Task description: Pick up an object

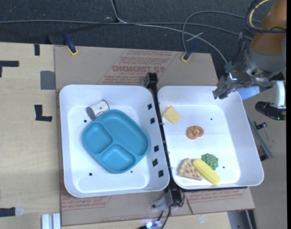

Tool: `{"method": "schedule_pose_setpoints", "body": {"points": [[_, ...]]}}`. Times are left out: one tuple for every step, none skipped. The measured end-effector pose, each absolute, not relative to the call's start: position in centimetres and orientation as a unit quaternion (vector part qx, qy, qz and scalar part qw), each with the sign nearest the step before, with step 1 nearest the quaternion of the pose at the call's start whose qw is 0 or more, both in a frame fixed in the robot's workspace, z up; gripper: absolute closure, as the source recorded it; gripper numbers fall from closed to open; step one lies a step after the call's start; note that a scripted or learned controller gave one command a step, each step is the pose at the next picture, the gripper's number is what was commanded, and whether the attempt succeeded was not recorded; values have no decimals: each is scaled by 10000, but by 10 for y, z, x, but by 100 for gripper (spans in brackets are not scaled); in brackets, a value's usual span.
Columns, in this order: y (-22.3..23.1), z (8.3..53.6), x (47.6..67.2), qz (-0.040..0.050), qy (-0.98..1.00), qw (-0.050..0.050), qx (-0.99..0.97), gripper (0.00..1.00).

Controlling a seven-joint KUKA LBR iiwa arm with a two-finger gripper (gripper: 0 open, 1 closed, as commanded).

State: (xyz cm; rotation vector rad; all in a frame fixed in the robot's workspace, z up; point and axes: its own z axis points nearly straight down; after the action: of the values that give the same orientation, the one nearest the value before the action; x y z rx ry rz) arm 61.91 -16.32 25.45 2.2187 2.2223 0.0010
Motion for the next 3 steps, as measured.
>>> {"method": "schedule_pose_setpoints", "body": {"points": [[-116, 258, 609, -1, 7087, -5, 7056, 100], [-69, 251, 589, -7, 7086, -10, 7056, 100], [-12, 242, 571, -11, 7088, -13, 7054, 100]]}}
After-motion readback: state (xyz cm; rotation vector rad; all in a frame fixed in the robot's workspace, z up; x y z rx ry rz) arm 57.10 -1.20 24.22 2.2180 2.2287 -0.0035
